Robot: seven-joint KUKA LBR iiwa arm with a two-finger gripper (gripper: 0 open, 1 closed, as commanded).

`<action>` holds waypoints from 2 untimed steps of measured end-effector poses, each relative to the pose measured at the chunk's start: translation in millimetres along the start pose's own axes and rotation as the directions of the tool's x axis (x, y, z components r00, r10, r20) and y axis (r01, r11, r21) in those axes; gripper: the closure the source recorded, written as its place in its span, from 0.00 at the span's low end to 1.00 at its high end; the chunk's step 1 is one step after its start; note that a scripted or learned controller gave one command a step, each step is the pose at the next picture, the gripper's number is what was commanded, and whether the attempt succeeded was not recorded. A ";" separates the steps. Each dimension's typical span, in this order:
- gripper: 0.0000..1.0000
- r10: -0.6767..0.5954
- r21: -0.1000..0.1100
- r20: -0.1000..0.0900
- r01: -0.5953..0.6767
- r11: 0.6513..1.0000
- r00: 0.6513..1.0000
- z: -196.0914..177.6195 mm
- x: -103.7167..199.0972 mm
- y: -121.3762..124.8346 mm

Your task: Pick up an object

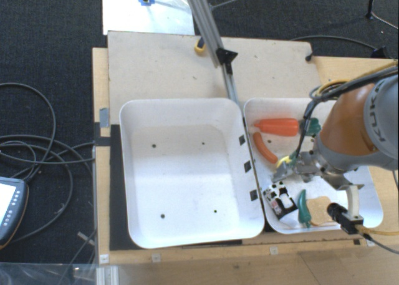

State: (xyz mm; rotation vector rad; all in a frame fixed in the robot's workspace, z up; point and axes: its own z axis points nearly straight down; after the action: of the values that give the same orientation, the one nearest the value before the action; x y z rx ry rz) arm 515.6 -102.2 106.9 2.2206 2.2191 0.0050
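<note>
Gripper (288, 166) low in R bin (374, 206), by orange tool (278, 126). Finger state: can't tell; nothing visibly held.

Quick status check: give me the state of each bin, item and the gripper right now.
Left bin: nothing in it.
Right bin: holds the items.
Orange tool: lying flat.
Orange strip: lying loose.
Green piece: lying loose.
Black-and-white item: lying near bin's front.
Gripper: low over right bin, grasp unclear.

"KU" on the arm (368, 121)
</note>
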 end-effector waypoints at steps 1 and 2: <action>1.00 -0.001 0.000 0.001 0.001 1.000 1.000 -11.7 -0.8 0.1; 1.00 -0.006 -0.003 0.001 0.006 1.000 1.000 -67.6 9.2 0.4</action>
State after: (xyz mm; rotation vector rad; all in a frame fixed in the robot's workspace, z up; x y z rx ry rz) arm 515.7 -93.0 174.5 2.2116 2.2236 0.0069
